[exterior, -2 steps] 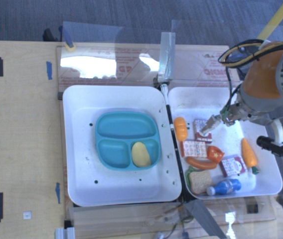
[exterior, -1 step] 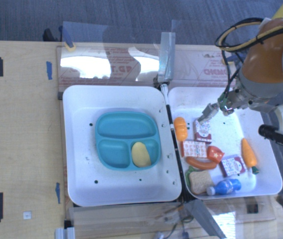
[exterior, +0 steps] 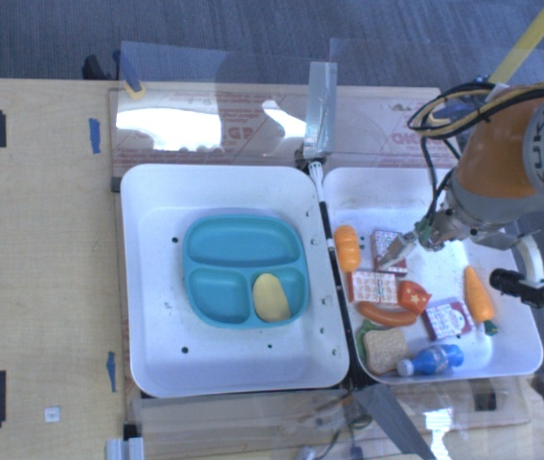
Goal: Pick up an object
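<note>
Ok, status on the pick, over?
Gripper low in right bin, at small carton. No grasp visible. Carton crowded: orange piece, second carton.

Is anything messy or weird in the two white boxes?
Nothing looks broken or spilled. The right bin is just crowded: toy food lies jumbled, with a small bottle on its side near the front edge. In the left bin, a yellowish potato-like item sits neatly in the blue tray.

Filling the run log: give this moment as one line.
gripper: above right bin, by red-white carton | grasp: unclear | yellow item: in blue tray
</note>
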`<control>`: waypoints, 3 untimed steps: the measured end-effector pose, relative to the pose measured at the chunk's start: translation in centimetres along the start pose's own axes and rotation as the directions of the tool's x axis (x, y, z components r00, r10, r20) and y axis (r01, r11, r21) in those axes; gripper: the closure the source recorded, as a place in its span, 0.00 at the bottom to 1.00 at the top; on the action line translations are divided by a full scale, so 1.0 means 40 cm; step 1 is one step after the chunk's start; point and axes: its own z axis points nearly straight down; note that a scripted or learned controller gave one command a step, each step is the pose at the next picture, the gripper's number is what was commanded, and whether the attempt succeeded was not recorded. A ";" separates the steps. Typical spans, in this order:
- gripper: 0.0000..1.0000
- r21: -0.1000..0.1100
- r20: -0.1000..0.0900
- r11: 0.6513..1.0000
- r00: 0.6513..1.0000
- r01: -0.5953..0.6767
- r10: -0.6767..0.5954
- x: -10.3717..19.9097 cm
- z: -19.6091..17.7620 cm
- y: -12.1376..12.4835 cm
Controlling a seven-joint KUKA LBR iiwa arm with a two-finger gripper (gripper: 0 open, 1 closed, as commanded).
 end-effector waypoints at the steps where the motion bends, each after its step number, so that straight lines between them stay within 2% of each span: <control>1: 0.00 -0.011 0.009 1.000 1.000 -0.001 0.001 0.051 0.053 0.048; 2: 1.00 -0.018 0.010 1.000 1.000 -0.001 0.002 0.051 0.023 0.052; 3: 1.00 -0.018 0.006 0.999 1.000 -0.028 0.028 0.125 -0.203 0.199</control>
